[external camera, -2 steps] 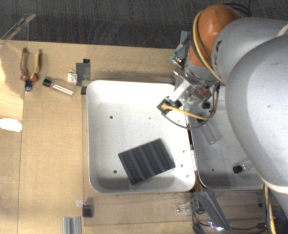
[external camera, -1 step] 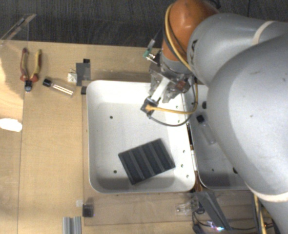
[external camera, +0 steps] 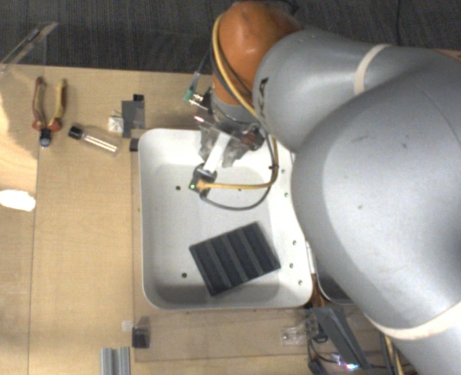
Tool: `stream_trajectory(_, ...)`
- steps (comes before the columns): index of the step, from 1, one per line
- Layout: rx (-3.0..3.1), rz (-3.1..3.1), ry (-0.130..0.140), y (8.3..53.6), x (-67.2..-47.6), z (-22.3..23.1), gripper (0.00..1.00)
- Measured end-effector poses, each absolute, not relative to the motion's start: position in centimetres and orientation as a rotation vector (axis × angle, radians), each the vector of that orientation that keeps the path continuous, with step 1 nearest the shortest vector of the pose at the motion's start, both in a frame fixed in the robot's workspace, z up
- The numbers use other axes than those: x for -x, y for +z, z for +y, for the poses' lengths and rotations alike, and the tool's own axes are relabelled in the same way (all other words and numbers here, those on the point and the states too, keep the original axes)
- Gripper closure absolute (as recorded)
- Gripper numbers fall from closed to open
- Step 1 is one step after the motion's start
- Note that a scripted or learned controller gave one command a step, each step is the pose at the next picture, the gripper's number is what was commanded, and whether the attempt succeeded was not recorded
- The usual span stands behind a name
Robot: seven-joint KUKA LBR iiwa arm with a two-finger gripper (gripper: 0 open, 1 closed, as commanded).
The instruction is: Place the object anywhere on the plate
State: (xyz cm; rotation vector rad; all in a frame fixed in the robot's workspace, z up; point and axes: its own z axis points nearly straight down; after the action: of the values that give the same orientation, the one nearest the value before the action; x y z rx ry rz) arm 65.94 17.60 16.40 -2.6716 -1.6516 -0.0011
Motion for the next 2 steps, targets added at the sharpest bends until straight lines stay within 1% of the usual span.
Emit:
stream_trajectory(1,1.982,-2.439,-0.005,19.9,-65.9,21.5,1.0)
stream_trajectory(2,1.453,-2.788,-0.006,21.5,-66.9,22.8,1.0)
